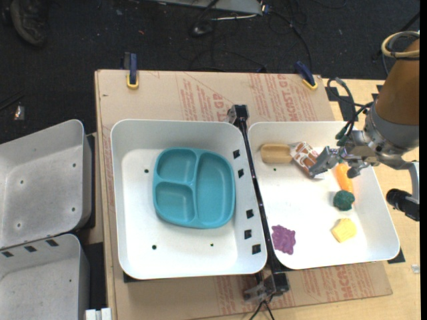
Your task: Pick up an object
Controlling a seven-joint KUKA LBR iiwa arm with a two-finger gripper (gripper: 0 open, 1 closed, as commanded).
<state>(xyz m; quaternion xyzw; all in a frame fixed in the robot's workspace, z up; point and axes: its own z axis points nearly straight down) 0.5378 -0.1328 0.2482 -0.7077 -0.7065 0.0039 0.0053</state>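
Grey two-finger gripper [325, 163] hovers at centre right beside a crinkly red-and-white wrapper [305, 156] in the right white bin [390, 245]; I can't tell its spread, and nothing looks lifted.

Lab: clamped cardboard [200, 92], floor cables [220, 15]

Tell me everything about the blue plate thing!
The blue tray is a teal, plastic-looking plate with rounded corners and three sections: two small ones on the camera's left, one big one on the right. It lies flat, slightly turned, in the middle of the left white bin. Nothing sits in it, and the claw is away over the other bin.
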